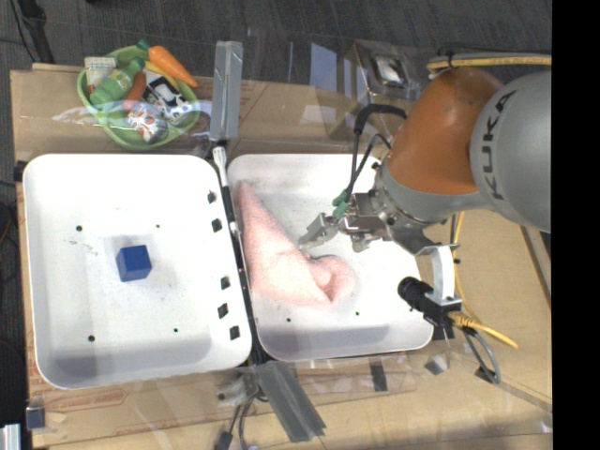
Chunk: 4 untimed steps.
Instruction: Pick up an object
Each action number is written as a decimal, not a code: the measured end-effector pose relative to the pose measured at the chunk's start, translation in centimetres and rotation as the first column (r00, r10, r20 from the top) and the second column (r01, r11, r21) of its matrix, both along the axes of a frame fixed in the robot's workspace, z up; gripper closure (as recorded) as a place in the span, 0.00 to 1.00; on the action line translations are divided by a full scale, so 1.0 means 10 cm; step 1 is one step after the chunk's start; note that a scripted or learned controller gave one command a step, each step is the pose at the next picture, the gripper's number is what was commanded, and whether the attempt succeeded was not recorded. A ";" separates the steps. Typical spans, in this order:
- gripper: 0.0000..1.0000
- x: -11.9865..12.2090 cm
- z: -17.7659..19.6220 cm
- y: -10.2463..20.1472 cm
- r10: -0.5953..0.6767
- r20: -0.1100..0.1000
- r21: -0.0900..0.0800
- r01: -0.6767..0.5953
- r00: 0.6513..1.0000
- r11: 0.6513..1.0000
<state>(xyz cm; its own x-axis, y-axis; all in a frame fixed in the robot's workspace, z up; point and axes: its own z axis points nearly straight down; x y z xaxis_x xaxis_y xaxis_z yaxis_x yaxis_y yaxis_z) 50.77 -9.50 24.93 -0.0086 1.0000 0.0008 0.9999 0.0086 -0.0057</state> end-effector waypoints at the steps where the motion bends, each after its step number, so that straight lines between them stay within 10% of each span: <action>1: 0.00 0.27 -1.02 -0.34 -0.076 -0.002 -0.001 0.076 0.997 0.997; 2: 0.00 0.16 -1.56 -0.51 -0.009 0.006 0.001 0.009 1.000 1.000; 3: 1.00 0.16 -1.46 -0.51 -0.005 0.005 0.001 0.005 1.000 1.000; 4: 1.00 0.75 -0.41 -0.51 0.227 0.005 -0.001 -0.227 0.974 0.974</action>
